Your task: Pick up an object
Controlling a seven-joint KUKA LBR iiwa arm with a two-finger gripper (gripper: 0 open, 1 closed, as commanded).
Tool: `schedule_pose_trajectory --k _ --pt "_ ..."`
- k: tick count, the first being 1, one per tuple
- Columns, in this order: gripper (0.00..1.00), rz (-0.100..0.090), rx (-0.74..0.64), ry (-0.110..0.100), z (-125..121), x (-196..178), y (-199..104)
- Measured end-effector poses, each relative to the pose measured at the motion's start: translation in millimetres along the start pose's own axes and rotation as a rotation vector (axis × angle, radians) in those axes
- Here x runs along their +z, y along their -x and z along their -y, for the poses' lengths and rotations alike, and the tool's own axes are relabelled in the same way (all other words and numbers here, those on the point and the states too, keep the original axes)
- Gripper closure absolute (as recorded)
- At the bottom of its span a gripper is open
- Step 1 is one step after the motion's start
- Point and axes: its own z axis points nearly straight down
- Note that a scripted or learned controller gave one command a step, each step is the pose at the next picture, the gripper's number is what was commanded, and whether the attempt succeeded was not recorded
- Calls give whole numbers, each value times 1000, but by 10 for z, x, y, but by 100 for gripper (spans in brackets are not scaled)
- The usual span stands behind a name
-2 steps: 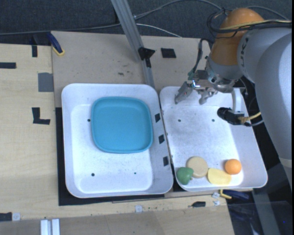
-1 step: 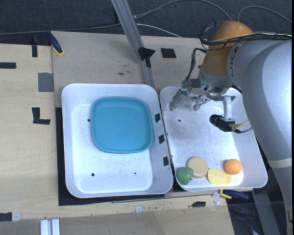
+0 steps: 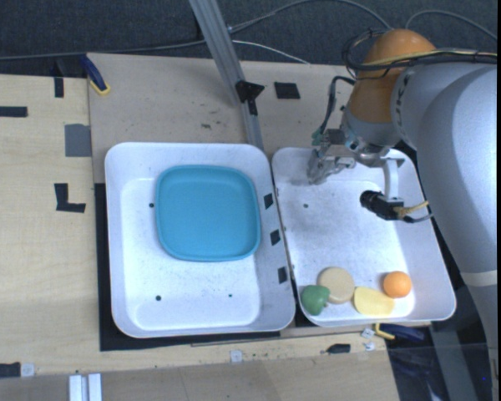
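Observation:
My gripper (image 3: pixel 318 170) hangs over the far left corner of the right bin (image 3: pixel 351 224), with nothing visible between its fingers. At the near edge of that bin lie a green piece (image 3: pixel 314 298), a beige round piece (image 3: pixel 336 284), a yellow piece (image 3: pixel 372 301) and a small orange ball (image 3: pixel 396 284). They sit close together, well away from the gripper. A blue square plate (image 3: pixel 207 211) rests in the left bin (image 3: pixel 134 249).
A slanted metal pole (image 3: pixel 225 57) crosses the bench behind the bins. A black fitting (image 3: pixel 382 204) on the arm hangs over the right bin's right side. The arm's grey body (image 3: pixel 463 165) covers the right edge. Cables trail over the dark floor at the back.

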Motion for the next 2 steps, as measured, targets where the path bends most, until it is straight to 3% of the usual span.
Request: schedule_pose_trajectory --k 2 --pt "100 0 0 4 -73 -1210 46"
